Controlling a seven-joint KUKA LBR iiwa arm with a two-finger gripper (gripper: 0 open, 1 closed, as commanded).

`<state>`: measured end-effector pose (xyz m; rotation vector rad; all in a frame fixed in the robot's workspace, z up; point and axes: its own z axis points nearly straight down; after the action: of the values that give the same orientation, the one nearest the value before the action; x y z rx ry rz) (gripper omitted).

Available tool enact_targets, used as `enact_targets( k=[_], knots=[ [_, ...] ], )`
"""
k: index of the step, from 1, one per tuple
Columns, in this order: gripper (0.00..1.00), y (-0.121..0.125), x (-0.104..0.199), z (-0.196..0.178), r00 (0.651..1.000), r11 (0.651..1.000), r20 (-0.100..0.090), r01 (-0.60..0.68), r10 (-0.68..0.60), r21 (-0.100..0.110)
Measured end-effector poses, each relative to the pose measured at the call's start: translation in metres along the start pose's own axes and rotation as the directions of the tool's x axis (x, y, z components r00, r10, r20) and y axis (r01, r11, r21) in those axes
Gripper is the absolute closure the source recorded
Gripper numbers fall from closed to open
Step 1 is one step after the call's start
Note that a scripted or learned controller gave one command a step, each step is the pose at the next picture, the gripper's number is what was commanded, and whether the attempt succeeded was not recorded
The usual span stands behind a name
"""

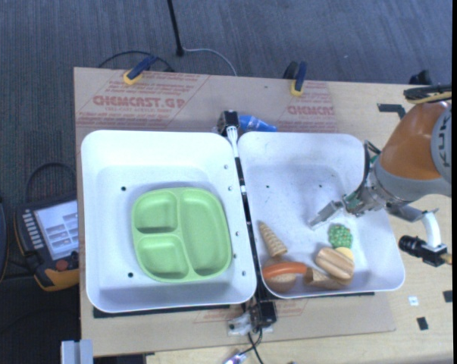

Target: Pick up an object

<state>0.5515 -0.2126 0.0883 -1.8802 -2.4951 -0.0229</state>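
Jaws parted above broccoli (pixel 339 236).

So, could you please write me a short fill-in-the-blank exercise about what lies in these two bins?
1. The green divided tray lies in the ____ bin.
2. That tray has ____ compartments.
3. The ice cream cone lies in the ____ bin, beside the hot dog.
4. The claw hovers over the ____ bin, near the broccoli.

Missing words: left; three; right; right
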Motion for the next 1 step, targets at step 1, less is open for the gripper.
enact_targets(
  k=[1],
  knots=[
    [0.00,-0.0393,0.0818,-0.0001,0.814,0.815,0.044,0.579,-0.579,0.003]
  ],
)
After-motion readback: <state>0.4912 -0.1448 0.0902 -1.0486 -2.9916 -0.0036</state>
